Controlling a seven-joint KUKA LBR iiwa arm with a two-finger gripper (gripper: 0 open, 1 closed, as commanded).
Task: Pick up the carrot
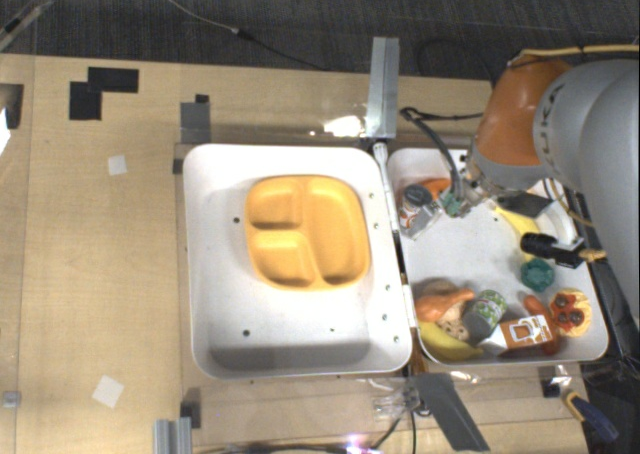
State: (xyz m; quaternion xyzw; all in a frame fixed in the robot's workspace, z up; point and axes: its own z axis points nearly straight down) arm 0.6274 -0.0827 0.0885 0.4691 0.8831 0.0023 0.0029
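We judge carrot (432, 186) light, stiff, slick; grip mid-body. Gripper (422, 210) just near of it, far-left of right bin (500, 232); we cannot tell opening or hold.

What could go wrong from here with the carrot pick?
The end effector sits low in the right bin's far-left corner, tight to the wall, so it could hit the wall. The carrot lies partly hidden behind it, next to a small can, so a grab might catch the can instead.
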